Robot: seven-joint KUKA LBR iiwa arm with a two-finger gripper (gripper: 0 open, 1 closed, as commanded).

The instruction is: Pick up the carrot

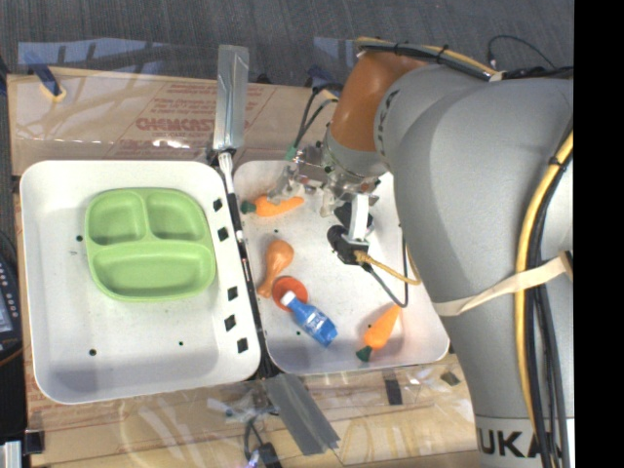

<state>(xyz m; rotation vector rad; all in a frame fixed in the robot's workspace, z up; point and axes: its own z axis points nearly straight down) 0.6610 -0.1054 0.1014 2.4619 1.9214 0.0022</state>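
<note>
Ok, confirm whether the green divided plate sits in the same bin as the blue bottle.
No, the green plate lies in the left bin, the blue bottle in the right bin.

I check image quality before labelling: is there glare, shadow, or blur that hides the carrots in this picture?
Camera view: lighting is even and soft; the carrot by the gripper and the second carrot are both sharp. Glare sits on the plastic sheet behind the bins, and the arm shades the right bin's edge lightly.
</note>
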